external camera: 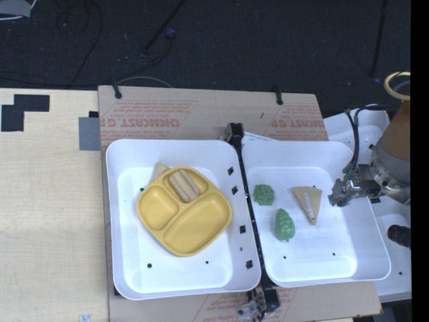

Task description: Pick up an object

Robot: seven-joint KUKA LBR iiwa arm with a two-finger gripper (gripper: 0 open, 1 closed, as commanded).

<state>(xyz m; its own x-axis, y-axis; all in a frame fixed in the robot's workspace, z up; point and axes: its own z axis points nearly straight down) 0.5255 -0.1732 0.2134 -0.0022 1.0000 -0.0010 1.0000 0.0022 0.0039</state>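
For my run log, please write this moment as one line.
phase: approach | gripper: over right bin, holding nothing | nearest: tan wedge | left bin: yellow tray

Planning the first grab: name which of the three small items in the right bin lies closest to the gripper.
The tan wedge, rightmost of the three; both green pieces lie farther left of the gripper.

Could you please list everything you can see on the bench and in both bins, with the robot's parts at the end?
White bins: 2, white, side by side on the bench; left bin, right bin.
Divided plate: 1, yellow, in the left bin.
Tan ridged piece: 1, beige, in the plate's upper compartment.
Round green item: 1, green, upper left of the right bin.
Oval green item: 1, green, just below the round one.
Wedge: 1, tan, middle of the right bin.
Cardboard sheet: 1, brown, under the bins.
Arm: 1, grey and orange, right edge.
Tool: 1, dark, over the right bin's right side.
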